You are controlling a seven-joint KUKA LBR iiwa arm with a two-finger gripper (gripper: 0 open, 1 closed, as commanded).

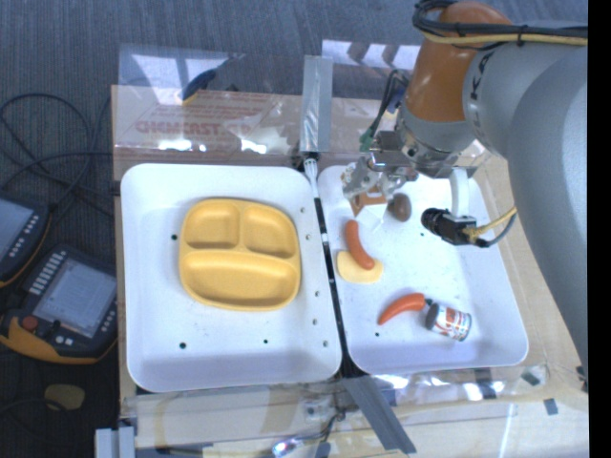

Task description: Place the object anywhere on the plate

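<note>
Yellow three-compartment plastic plate (pixel 239 253) sitting mid-left of frame in left white bin (pixel 153 351). Right white bin (pixel 496 342) holding orange-red sausage (pixel 358 244) touching pale yellow disc (pixel 360 270); lower right, orange chilli (pixel 402 306) lying beside small tin can (pixel 448 322).

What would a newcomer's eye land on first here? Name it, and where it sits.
First the yellow divided plate, alone in the left bin. Next the grey arm with its orange band, reaching in from the right, its tool low over the back of the right bin. There lie a sausage on a pale yellow slice, an orange pepper and a small can.
</note>
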